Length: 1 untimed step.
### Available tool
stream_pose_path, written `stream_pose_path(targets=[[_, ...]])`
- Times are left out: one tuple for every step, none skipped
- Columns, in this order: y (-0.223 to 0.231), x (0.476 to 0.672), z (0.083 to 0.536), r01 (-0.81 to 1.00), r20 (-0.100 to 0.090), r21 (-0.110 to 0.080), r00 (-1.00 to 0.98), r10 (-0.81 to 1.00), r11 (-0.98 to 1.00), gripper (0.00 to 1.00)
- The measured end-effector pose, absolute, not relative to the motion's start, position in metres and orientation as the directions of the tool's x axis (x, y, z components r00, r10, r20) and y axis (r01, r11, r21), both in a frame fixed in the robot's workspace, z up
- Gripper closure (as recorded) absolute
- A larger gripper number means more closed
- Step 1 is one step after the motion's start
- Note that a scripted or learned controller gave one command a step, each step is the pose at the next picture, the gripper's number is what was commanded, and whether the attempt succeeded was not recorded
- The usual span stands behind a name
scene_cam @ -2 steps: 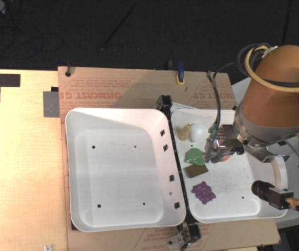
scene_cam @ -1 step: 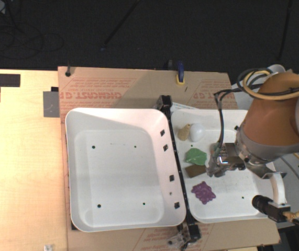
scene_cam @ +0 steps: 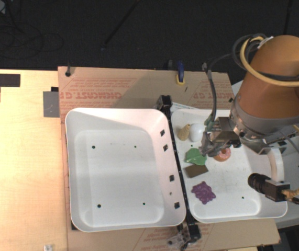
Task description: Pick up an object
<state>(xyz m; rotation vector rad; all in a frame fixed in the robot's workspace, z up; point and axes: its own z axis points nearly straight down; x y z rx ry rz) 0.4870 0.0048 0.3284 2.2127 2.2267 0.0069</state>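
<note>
From my seat I see the arm (scene_cam: 269,82) reaching in from the right, its orange band bulking over the right bin (scene_cam: 243,205). The pincer (scene_cam: 210,149) is down low inside that bin, near its left half. I cannot tell how far open it is: the dark metal at the tip blurs together with what lies under it, and I see nothing clearly caught in it.

Right at the tip sits a green object (scene_cam: 194,156), its right edge touching or tucked under the pincer; I can't say which. Just to the right of the tip, partly covered by the wrist hardware, is a small orange-red object (scene_cam: 222,156). Below the green one, touching its lower edge, lies a flat brown piece (scene_cam: 196,170). Further toward the near side of the bin, apart from the pincer, is a purple lumpy object (scene_cam: 204,192). Up and to the left of the pincer I see a white rounded object (scene_cam: 196,132) with a tan one (scene_cam: 184,133) just beside it, both close to the bin's left wall.

The left bin (scene_cam: 81,166) sits alongside, joined by black clips along the shared edge. Both rest on a cardboard sheet (scene_cam: 112,88) on the pale wooden desk (scene_cam: 18,166).
</note>
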Motion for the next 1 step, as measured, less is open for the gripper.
stream_pose_path(targets=[[-0.0488,0.4749,0.3005,1.000,-0.001,-0.006,0.005,1.000,-0.005,1.00]])
